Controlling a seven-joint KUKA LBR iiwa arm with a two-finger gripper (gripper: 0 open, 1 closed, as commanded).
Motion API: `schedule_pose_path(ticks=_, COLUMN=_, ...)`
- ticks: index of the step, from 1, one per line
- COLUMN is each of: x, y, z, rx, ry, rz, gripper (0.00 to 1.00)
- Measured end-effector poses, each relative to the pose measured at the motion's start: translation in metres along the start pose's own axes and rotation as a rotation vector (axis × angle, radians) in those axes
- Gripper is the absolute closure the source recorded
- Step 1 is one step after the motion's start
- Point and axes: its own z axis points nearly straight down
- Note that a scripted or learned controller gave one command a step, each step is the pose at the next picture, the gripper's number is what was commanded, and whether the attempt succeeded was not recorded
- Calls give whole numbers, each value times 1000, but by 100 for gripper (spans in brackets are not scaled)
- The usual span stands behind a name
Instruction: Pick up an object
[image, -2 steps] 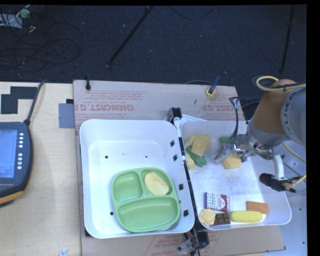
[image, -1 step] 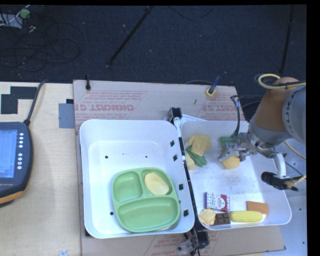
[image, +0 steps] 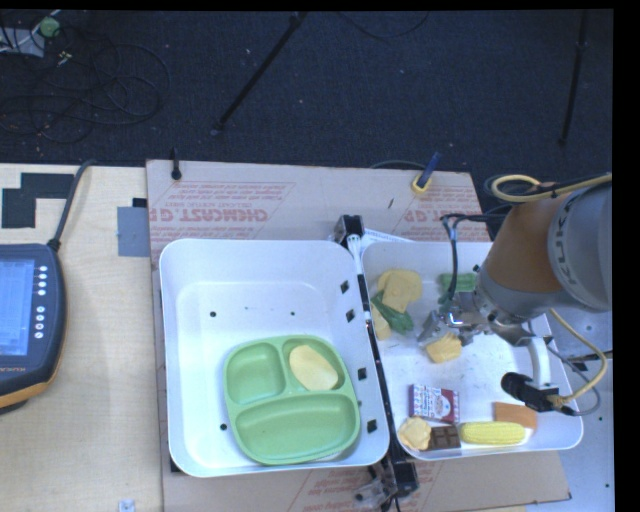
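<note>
The gripper (image: 443, 330) is hanging just above a small yellow piece (image: 443, 349) in the right bin (image: 570, 432). I cannot tell its grip state. It should be descending straight, centred on the piece.

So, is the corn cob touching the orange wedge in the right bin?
Touching, as far as the camera view shows: the corn cob lies with its right end against the orange wedge, and no white bin floor shows between them.
</note>
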Motion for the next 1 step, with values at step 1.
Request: schedule_pose_path(ticks=1, x=99, y=-10, z=-102, rx=-4, ry=3, rz=-7, gripper=100)
